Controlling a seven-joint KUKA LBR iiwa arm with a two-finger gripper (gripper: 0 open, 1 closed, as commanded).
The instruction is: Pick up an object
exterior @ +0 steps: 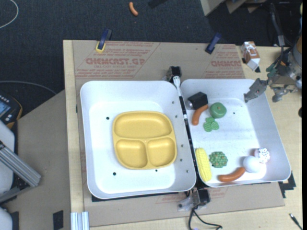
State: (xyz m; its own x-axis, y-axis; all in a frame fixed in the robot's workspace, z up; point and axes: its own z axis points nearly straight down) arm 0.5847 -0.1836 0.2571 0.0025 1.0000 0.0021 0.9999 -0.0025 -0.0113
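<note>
Writing on the tabletop board [115, 61] reads "CHEMCAST GP"; my gripper [266, 91] hangs spread wide, holding nothing, over the right bin [268, 123].

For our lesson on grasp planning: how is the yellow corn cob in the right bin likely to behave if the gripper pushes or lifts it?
The corn cob looks long and rounded, so it may roll sideways if nudged. It lies along the right bin's left wall, which could block a finger there. It is probably a light, stiff plastic toy, and its bumpy surface might aid grip.
</note>
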